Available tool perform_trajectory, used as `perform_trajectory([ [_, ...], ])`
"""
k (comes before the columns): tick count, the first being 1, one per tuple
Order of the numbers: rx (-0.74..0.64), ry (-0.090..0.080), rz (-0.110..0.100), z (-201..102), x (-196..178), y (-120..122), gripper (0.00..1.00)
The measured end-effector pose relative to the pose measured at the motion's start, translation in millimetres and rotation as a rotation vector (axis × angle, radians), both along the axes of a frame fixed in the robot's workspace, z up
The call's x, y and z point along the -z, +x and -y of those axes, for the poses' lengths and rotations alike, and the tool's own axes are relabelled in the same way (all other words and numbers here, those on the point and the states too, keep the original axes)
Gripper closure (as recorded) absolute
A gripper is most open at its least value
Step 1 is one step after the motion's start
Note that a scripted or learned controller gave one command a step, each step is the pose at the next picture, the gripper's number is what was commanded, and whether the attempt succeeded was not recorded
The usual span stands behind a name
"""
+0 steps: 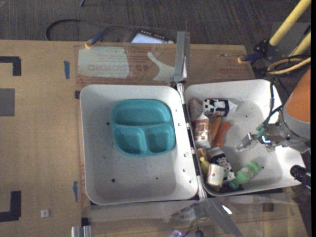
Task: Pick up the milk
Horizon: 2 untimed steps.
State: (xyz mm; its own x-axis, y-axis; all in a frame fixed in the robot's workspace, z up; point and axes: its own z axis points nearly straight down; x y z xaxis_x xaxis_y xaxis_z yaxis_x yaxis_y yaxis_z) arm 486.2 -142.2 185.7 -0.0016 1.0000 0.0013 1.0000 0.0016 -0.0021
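Observation:
The milk (pixel 216 106) is a small black-and-white cow-patterned carton lying on its side near the far left corner of the right bin (pixel 249 94). A second cow-patterned pack (pixel 220 160) lies in the pile near the bin's front left. My gripper (pixel 252 136) hangs over the bare middle of the right bin, to the right of the milk and nearer the front. Its fingers (pixel 245 142) are open with nothing between them. The grey arm with its orange band (pixel 301 105) comes in from the right.
An orange-and-white carton (pixel 201 130), a carrot (pixel 220 132), a green bottle (pixel 245 174), a cup (pixel 214 174) and a grey object (pixel 195 107) crowd the right bin's left side. The left bin (pixel 98 147) holds a teal divided plate (pixel 143 126).

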Motion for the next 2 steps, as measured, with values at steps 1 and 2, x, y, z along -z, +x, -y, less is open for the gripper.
perform_trajectory([
  [1, 0.0, 0.0, 0.002, 0, -10, 1, 1.0],
  [2, -0.358, -0.003, 0.006, -15, -123, -6, 1.0],
])
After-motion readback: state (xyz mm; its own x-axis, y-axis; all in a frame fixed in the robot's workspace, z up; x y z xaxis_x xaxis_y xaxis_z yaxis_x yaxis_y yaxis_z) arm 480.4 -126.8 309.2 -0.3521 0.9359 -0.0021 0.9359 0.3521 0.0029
